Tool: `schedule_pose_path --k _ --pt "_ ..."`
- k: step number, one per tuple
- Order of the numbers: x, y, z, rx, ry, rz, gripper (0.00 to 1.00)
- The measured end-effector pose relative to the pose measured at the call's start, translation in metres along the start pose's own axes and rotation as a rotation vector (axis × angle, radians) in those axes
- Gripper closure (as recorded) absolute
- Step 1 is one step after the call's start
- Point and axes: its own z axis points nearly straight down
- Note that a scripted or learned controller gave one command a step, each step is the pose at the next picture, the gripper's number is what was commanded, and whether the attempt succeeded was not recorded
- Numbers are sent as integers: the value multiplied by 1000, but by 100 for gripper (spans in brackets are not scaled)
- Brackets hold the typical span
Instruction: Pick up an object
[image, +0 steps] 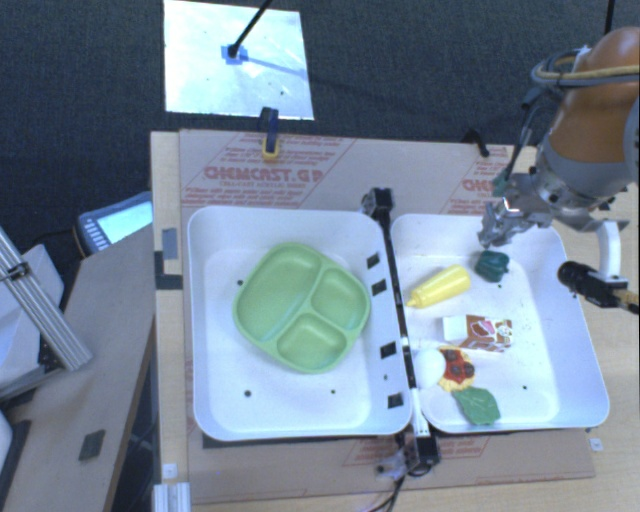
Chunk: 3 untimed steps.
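- Two white bins sit side by side on the tabletop (300, 160)
- The left bin (215, 400) holds one green divided plate (300, 307)
- The right bin (560, 330) holds five small things: one yellow piece (438, 287), one dark green piece (491, 265), one printed packet (480, 331), one red and white piece (450, 368), one green leaf-shaped piece (478, 404)
- One gripper (495, 232) hangs over the right bin's far side, just beside the dark green piece; whether it is open or closed cannot be told
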Motion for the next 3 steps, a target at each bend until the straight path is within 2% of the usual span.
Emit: schedule_pose_path --k 2,3 --pt "108 -21 29 4 3 -5 100" --pt "167 -27 27 4 3 -6 100"
